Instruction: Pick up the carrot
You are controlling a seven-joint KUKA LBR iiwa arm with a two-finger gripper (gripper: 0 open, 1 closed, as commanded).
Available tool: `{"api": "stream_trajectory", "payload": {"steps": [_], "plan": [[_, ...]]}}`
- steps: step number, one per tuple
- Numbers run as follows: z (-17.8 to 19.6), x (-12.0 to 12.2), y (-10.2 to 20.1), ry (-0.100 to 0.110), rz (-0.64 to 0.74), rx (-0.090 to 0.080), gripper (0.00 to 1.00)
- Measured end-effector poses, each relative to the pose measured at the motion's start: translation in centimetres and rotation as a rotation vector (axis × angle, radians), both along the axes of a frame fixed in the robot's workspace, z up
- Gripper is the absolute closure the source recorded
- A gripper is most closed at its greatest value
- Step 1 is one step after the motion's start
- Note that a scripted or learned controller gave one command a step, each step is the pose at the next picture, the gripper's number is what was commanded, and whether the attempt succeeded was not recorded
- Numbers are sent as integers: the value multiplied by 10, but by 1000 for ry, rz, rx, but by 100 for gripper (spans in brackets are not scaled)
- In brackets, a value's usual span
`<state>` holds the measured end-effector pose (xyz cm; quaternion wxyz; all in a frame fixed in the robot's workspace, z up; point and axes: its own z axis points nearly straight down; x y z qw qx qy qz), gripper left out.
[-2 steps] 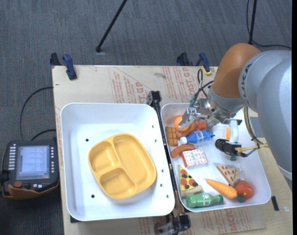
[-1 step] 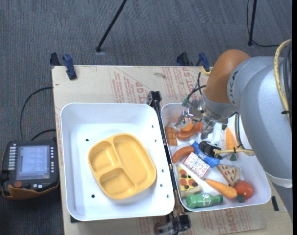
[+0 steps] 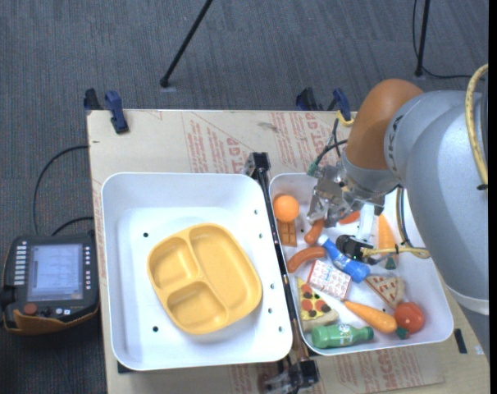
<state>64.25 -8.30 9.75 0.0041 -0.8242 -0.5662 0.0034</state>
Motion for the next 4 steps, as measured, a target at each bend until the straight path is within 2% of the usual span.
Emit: {"api": "stream_trajectory", "payload": {"steps": [1,2,3,4], "plan": [[0,0,0,0,0,-1,0],[90,1,12,-8,-238,-4,0],[20,4,-14,-33,-135,-5,0],[14,1,-11,-30,-254,-6,0]]}}
